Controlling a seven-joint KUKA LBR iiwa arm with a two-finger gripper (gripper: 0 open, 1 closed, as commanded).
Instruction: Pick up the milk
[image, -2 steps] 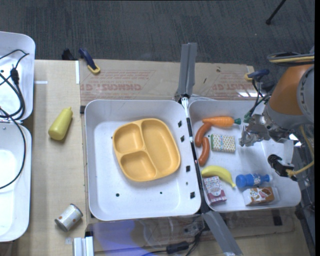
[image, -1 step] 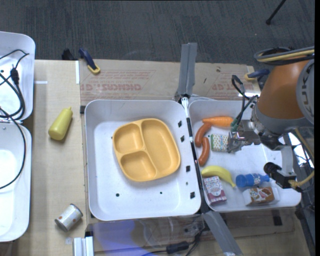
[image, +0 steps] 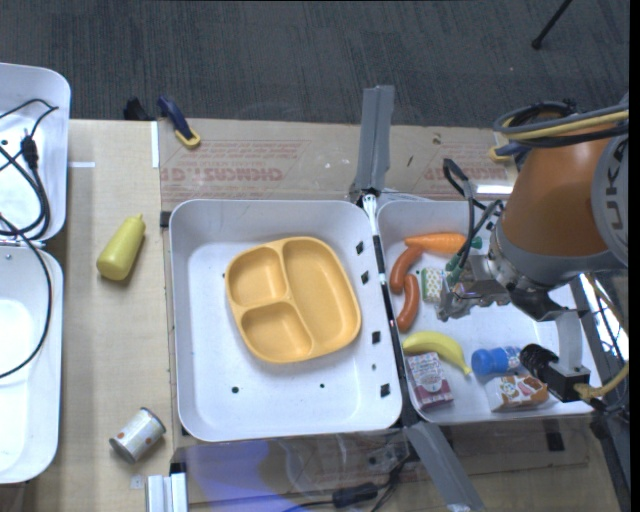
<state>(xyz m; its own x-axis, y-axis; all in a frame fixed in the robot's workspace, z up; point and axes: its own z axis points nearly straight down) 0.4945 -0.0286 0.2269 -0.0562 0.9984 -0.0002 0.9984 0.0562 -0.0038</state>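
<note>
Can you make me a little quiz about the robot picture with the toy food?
1. True or false: the yellow plate lies in the right bin.
2. Which lies outside both bins? A. banana B. yellow bottle C. carrot
3. Fill in: the gripper is above the ____ bin.
Key: 1 false, the yellow plate lies in the left bin. 2 B; the banana and carrot lie in the right bin. 3 right.

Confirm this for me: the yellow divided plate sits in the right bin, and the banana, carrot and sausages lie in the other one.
Not quite. The camera view shows the yellow divided plate in the left bin. The banana, carrot and sausages lie in the other one, the right bin.
</note>
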